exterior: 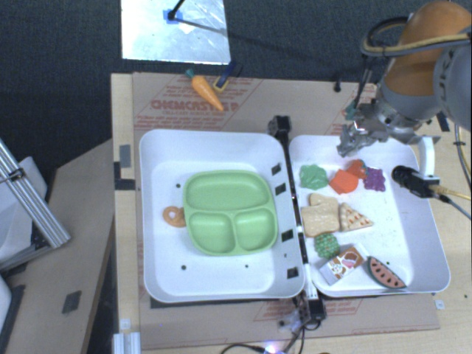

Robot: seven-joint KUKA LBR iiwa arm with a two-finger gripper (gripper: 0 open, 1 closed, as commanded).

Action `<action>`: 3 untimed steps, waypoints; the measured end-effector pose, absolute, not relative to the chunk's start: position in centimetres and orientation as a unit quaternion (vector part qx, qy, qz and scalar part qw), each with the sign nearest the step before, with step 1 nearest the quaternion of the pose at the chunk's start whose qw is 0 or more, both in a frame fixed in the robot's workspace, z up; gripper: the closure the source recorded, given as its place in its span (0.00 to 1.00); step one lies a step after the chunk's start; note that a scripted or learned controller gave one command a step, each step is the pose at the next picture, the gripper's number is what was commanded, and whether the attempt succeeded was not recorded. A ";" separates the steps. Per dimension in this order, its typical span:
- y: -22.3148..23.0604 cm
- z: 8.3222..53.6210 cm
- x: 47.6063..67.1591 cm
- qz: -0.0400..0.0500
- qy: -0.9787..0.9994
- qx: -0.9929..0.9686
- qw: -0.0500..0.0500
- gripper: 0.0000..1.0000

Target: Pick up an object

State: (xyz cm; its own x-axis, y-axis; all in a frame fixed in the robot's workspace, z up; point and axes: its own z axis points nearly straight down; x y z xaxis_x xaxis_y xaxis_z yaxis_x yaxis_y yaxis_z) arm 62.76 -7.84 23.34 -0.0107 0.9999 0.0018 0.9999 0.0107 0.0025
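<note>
Partly blurred, the gripper [352, 140] shows as a grey mass of metal, and whether it is open or shut cannot be told; nothing can be seen held in it. The arm [430, 46] behind it is cut off by the picture's edge. A red piece [357, 167] is half covered by the orange piece [343, 182], so its shape is hard to make out.

Take the toast [319, 216] in the middle of the right bin [413, 227] as the mark. The orange piece lies just beyond the toast, toward the bin's far wall, and the gripper hangs farther out along that line, above and apart from it.

A green leaf [313, 175] lies beyond the toast on its left, near the orange piece. The grapes [375, 178] lie beyond the toast on its right, past the red piece. The pizza [355, 218] touches the toast's right side. The broccoli [327, 244] sits just in front of the toast, with the box [341, 264] nearer the camera and the melon [386, 272] to the box's right.

Left of the toast, in the left bin [162, 168], stand a green plate [227, 212] and a ring [174, 217]. A carrot [206, 92] lies far beyond the toast, on the bench outside both bins.
</note>
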 end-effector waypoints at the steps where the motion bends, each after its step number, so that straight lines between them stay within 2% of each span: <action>1: -1.9 22.3 63.7 0.001 0.711 0.703 0.000 1.00; 3: 8.7 23.7 66.4 0.002 0.711 0.704 0.000 1.00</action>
